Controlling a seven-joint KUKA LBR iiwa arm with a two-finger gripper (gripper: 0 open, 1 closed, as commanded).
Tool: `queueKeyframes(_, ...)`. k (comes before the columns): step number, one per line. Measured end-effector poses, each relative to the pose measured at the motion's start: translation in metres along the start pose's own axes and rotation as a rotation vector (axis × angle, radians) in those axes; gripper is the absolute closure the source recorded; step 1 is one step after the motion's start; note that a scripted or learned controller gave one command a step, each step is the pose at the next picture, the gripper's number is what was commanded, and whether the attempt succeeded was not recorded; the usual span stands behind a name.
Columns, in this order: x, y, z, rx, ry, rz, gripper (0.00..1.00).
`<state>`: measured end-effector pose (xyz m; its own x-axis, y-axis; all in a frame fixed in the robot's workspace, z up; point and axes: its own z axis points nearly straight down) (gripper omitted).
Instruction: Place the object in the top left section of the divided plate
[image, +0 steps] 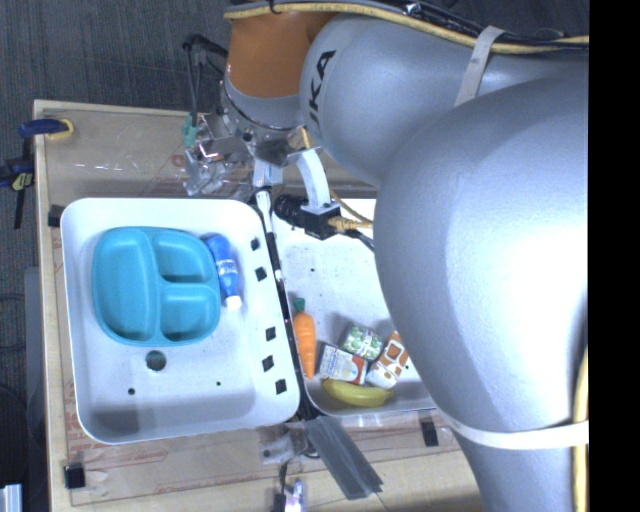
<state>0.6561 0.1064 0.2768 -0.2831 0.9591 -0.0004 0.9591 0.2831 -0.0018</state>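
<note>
One grey arm (480, 250) takes up most of the right side of the view, its orange band (265, 50) at the top centre. Beneath it lies the pale surface (110, 130), which carries two white bins side by side. The left bin (80, 380) is in full sight. The right bin (340, 280) is partly covered by the arm.

In the upper half of the left bin sits the blue plate (130, 290), flat, with one long section on its left and two smaller ones on its right. The hand (210, 155) hangs below the orange band, over the surface just beyond the top edge of the left bin and well apart from the plate. It is a tangle of metal from this angle, and I cannot tell whether it is wide or narrow, or whether it grips anything.

A blue bottle (224, 268) with a white cap lies in the left bin, touching the plate's right edge, cap toward the near side. In the right bin's lower corner a banana (352, 393) lies along the rim, and a carrot (304, 343) lies close by the wall between the bins. Three small cartons (365, 355) are huddled between the carrot and the arm, just above the banana. A small dark disc (155, 362) rests on the left bin's floor, just below the plate.
</note>
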Motion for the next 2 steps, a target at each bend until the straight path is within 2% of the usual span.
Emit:
queueKeyframes(1,0.064,0.019,0.008,-0.002,-0.001,-0.261,1.0)
queueKeyframes(2,0.082,0.026,0.177,-0.003,-0.001,-0.136,1.0)
